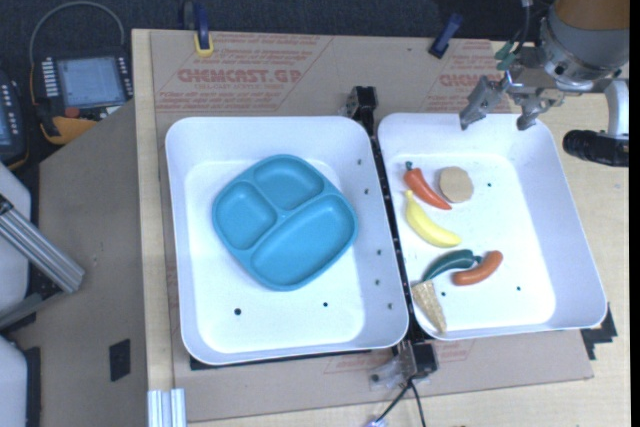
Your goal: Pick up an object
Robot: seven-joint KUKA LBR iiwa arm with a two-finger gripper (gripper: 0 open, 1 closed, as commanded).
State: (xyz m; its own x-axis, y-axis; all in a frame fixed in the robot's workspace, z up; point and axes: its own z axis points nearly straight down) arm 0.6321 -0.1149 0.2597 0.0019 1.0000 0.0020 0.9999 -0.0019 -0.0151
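Gripper (497, 113), fingers spread and empty, hangs over right bin (570, 245) top edge; tan disc (456, 184) lies just lower left.

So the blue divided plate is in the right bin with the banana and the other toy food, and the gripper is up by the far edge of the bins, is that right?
Not quite. The camera view shows the blue divided plate alone in the left bin. The banana and the other toy food lie in the right bin. The gripper is indeed by the far edge, open.

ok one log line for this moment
end effector: open, above right bin's far edge | holding: nothing | nearest: round tan piece, red pepper | blue plate: left bin
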